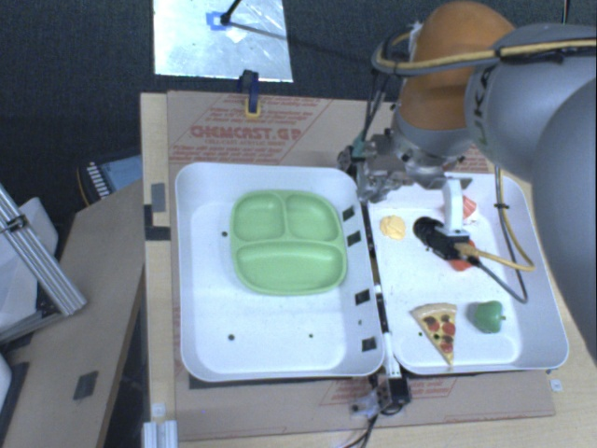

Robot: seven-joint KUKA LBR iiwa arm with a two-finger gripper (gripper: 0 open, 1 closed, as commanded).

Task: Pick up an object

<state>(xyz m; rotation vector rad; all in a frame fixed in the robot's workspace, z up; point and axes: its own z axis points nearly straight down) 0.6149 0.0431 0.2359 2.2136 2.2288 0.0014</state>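
We see two white bins side by side on a brown cardboard sheet (pixel 252 131) with red letters. The left bin (pixel 201 343) has a green plate (pixel 284 243) lying flat in it, and the plate has three parts. The right bin (pixel 546 343) has the small toys in it.

The grey and orange arm (pixel 522 91) comes in from the right. Its gripper (pixel 367 187) is at the far left corner of the right bin, just by the wall between the two bins. We cannot tell if the gripper is open or closed (it is dark and too small to make out). We see nothing held in it.

The closest toy is a little yellow piece (pixel 394 227), near the gripper but not touching it. A red thing (pixel 462 263) lies more to the middle of the bin, partly hidden. At the near side lie a pizza slice (pixel 438 328) and a round green toy (pixel 487 316), close together and well away from the gripper.

A shiny silver sheet (pixel 219 26) lies past the bins, at the top.
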